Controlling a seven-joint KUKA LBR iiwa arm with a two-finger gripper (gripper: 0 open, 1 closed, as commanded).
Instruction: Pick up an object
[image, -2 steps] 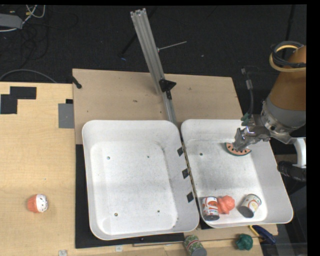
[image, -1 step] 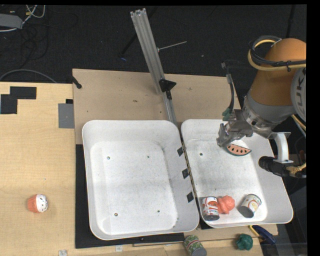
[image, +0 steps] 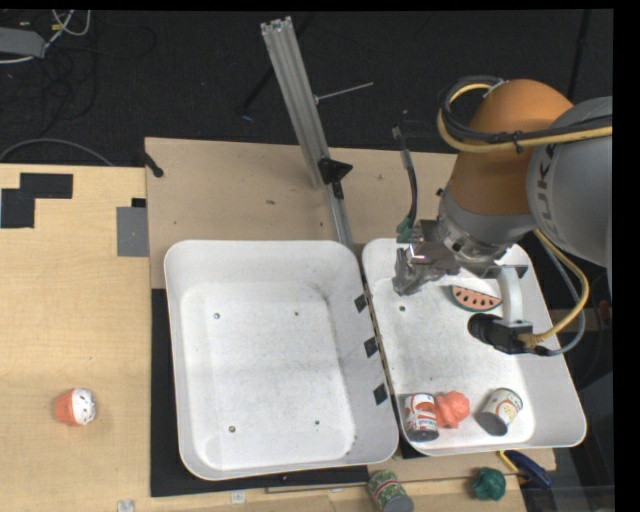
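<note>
The gripper (image: 408, 272) hangs over the far left part of the right bin (image: 440, 345); whether it is wide or narrow I cannot tell. A watermelon slice (image: 476, 297) lies just right of it. 2 cans (image: 421, 415) (image: 499, 410) and an orange toy (image: 453, 407) sit at the near edge.

Left bin (image: 260, 270) floor wide open; right bin (image: 560, 420) front crowded (cans (image: 421, 415), pink lump (image: 453, 408)); mid-floor free.

Two cans (image: 421, 415) and a toy (image: 452, 407) in the right bin (image: 560, 420) (near edge).
</note>
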